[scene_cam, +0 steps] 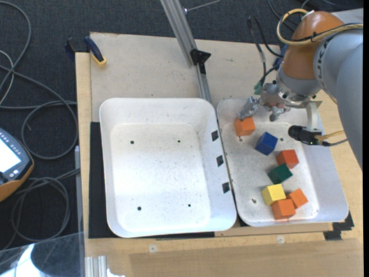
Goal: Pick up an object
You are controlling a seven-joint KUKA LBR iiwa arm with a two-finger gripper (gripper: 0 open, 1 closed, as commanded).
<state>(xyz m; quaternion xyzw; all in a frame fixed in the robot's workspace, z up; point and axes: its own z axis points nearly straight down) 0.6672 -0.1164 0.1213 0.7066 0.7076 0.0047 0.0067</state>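
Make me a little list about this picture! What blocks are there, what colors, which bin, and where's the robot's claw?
bins: two white bins side by side, left bin and right bin
blocks: all six lie in the right bin
block colors: orange block near the top, blue block, red-orange block, green block, yellow block, two orange blocks at the bottom
gripper: above the top end of the right bin, just up and right of the top orange block
fingers holding a block: none seen between them
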